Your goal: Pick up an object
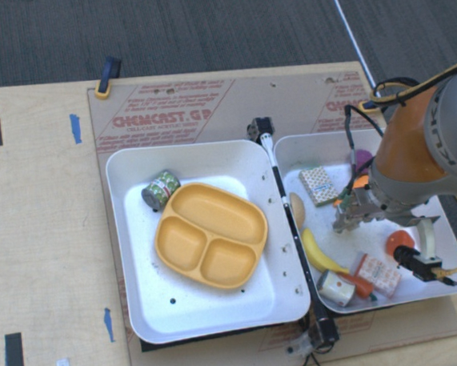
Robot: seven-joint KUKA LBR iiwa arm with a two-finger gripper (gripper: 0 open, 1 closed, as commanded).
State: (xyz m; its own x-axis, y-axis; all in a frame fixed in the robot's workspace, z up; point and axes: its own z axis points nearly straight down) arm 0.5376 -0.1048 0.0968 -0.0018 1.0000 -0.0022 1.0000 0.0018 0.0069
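Two white bins are seen side by side on the desk [43,260]. In the left bin [144,307], a yellow divided tray [211,234] lies beside a small green can [160,189] at its upper left. In the right bin [321,147], the tool [350,215] is lowered among a banana [320,255], a patterned card [318,185] and a red-and-white box [379,273].

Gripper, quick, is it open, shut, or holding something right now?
Gripper: down in the right bin; open or shut cannot be told, and nothing is seen held.
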